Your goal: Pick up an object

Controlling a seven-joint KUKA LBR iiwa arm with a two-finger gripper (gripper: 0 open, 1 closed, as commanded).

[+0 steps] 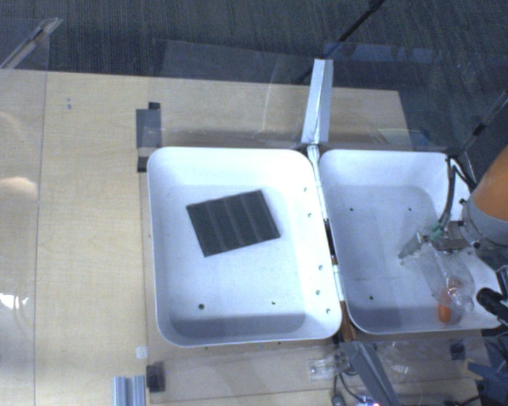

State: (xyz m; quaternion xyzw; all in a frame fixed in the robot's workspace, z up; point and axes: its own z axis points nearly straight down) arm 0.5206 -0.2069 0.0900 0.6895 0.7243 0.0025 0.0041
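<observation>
Clear plastic bottle [444, 286], orange-tipped and hard to make out, lies in the right bin [364, 227] beneath the gripper [436, 245]. Left of that bin, a dark ribbed rectangular mat [234, 222].

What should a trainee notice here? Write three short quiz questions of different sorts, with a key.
1. True or false: the dark ribbed pad lies in the left bin.
2. The gripper is above which bin? A: left bin. B: right bin.
3. Fill in: the clear item near the gripper has an ___ part at its near end.

Key: 1 true; 2 B; 3 orange.
</observation>
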